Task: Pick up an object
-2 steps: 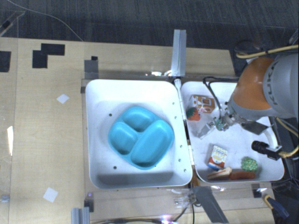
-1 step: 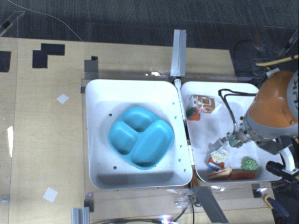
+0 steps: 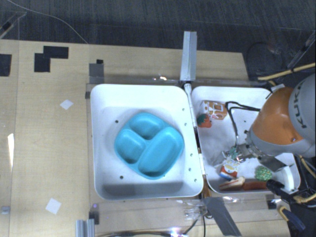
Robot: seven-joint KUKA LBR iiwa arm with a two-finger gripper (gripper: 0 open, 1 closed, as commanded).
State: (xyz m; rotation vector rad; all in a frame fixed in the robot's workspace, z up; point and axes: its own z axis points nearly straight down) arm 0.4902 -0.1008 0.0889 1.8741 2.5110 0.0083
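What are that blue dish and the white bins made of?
The blue dish, split into three sections, looks like moulded plastic: even colour, rounded edges, soft sheen. The white bins, left and right, look like thin formed plastic too, smooth and matte with rounded corners, though painted metal can't be ruled out.

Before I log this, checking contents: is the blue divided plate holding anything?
Empty. The blue divided plate in the left bin shows bare compartments.

Bright, even overhead light; soft shadows, slightly blurry.
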